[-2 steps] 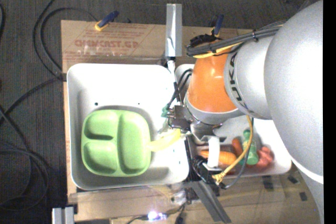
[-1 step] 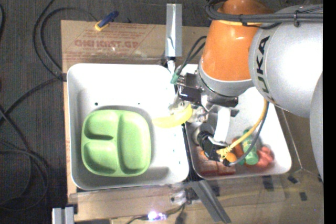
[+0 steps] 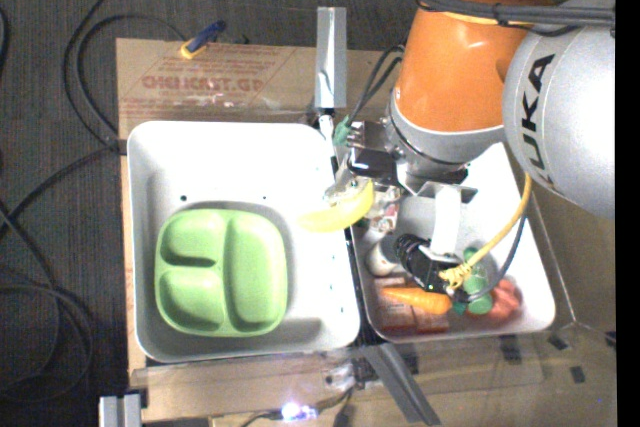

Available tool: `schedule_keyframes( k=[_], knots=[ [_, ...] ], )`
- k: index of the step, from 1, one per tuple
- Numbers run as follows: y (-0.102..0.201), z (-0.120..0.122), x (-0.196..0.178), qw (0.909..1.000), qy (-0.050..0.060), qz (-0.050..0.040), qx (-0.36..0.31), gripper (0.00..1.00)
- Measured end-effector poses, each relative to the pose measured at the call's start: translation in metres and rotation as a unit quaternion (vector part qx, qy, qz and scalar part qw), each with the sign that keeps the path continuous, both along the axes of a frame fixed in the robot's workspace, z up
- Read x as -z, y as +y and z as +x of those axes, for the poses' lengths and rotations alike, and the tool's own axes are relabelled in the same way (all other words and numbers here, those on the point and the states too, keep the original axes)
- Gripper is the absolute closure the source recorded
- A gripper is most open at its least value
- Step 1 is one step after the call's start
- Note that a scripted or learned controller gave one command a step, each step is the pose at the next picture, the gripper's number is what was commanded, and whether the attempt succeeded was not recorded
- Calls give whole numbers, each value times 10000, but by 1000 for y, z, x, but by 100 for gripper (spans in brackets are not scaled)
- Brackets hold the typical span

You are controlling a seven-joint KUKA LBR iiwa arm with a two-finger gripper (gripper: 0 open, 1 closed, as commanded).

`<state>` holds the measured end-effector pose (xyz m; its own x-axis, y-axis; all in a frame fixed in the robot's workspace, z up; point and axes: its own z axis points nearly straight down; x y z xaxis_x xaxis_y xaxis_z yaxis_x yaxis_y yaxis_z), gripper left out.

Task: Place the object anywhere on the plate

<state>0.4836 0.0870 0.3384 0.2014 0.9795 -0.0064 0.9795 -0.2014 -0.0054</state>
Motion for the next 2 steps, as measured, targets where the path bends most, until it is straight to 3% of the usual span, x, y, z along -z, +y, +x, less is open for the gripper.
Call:
schedule_keyframes(
  k=[1, 2],
  knots=[
    [60, -2, 107, 9983, 20, 11, -589, 100],
    [60, -1, 107, 9983, 17, 11, -584, 0]
  ],
)
